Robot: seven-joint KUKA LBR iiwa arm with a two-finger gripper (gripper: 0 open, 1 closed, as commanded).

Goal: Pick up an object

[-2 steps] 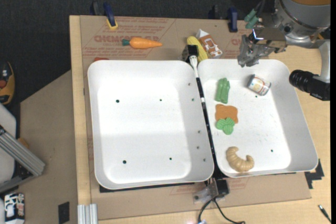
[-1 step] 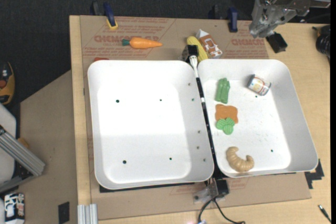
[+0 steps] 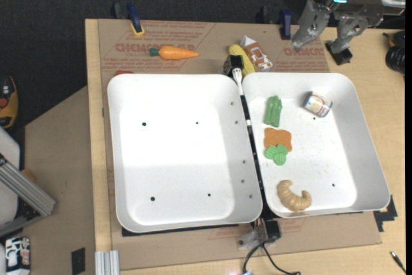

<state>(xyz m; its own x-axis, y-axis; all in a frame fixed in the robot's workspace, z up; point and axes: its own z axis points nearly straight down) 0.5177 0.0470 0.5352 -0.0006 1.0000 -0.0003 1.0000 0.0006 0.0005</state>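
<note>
My tool hangs above the worktop just beyond the right bin's far rim, fingers spread apart with nothing between them. The right bin contains a green block, a small can, an orange-and-green piece and a croissant. A carrot lies on the worktop behind the left bin.
</note>
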